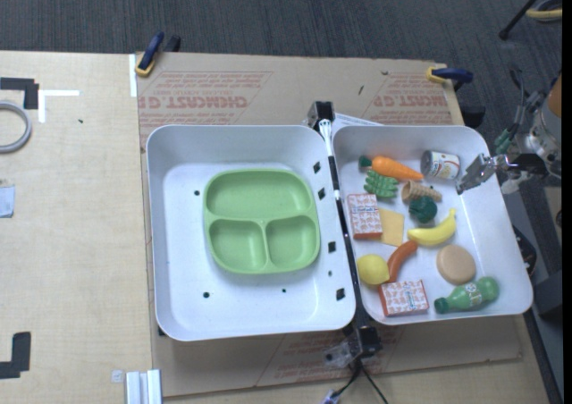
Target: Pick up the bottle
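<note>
Our gripper (474,173) hangs over the far right side of the right bin (511,231). We cannot tell how it is set, and we see nothing in it. Just beside it lies a small can (440,164). A carrot (393,167) is a bit further out, and a banana (433,231) too. The green bottle (466,296) lies on its side, well apart from our gripper, at the near corner of the same bin. So the pick is not done yet. We think we must go there and grab it. On the cardboard (206,89) past the bins we see red letters, but upside down, and we cannot read them for sure.
</note>
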You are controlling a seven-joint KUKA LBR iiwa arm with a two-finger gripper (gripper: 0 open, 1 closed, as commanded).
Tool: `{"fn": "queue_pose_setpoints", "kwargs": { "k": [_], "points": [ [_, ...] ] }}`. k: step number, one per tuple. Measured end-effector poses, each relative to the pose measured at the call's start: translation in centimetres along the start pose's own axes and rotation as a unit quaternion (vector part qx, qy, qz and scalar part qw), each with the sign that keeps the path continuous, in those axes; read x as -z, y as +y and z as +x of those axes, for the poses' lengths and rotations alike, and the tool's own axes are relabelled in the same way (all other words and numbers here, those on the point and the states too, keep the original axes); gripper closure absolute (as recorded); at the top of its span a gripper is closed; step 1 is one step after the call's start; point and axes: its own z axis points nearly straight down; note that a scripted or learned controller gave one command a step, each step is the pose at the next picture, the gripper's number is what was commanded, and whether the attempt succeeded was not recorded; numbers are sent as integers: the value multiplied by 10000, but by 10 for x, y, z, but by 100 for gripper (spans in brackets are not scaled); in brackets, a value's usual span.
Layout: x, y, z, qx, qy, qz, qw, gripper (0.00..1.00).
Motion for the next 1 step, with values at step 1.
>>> {"fn": "queue_pose_setpoints", "kwargs": {
  "k": [1],
  "points": [
    [9,0,0,13,-6,-2,10000,100]
  ]
}}
